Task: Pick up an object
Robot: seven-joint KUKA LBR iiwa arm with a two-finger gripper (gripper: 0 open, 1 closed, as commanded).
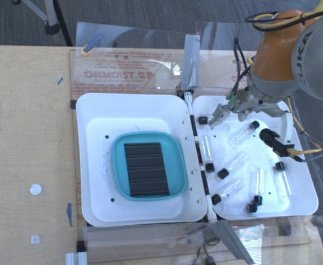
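Observation:
Several clear vials with black caps lie scattered in the right bin (302,203). One vial (242,132) lies near the bin's top, another vial (206,147) along the left wall, and one more vial (257,183) toward the front. In the left bin (95,115) sits a teal tray (120,164) holding a dark ribbed block (146,169). My gripper (230,108) hangs over the back of the right bin, just above the topmost vial and beside a loose black cap (203,120). Nothing shows in its grasp.
The grey arm with its orange band (274,43) reaches in from the upper right, trailing cables (294,148) over the right bin's right side. A clear plastic sheet (128,70) lies behind the bins. The wooden bench (23,137) stretches to the left.

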